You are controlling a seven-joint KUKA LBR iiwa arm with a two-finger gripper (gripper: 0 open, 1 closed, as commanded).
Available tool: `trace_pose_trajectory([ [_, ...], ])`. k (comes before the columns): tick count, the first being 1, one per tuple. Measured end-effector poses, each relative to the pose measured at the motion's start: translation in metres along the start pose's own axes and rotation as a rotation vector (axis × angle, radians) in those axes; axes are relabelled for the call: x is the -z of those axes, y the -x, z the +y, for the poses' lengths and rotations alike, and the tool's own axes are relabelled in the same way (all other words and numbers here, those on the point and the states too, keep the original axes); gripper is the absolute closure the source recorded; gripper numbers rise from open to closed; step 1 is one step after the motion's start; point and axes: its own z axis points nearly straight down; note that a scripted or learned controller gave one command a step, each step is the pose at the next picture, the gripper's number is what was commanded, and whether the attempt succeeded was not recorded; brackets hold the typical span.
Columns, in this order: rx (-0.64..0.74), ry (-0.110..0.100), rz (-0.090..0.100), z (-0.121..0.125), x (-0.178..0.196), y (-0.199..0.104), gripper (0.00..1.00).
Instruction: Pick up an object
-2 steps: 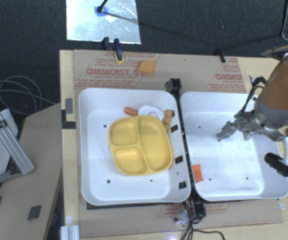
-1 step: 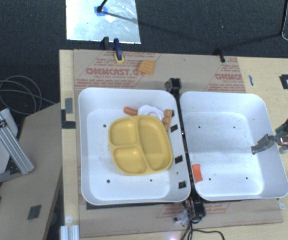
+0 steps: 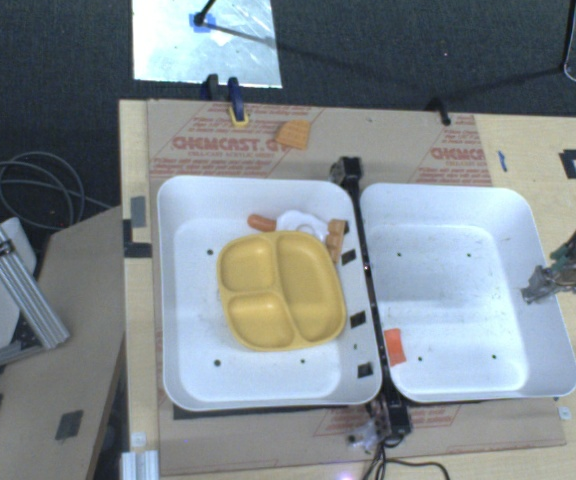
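Gripper [image 3: 540, 286] at right bin's [image 3: 468, 208] right edge, grip state can't tell; go for orange block [image 3: 394, 346] nr front-left corner, approach straight down.

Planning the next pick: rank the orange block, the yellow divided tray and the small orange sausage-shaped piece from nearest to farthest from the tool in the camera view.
Measured from the tool at the right bin's right rim:
1. Orange block, at the right bin's lower left corner.
2. Yellow divided tray, in the middle of the left bin.
3. Small orange sausage-shaped piece, behind the tray, toward the left bin's far side.
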Motion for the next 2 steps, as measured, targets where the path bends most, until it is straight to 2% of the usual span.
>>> trace_pose_trajectory([
  [1,-0.001,-0.001,0.000,0.000,0.000,0.000,0.00],
  [2,0.006,-0.007,0.005,0.055,-0.112,-0.048,0.00],
])
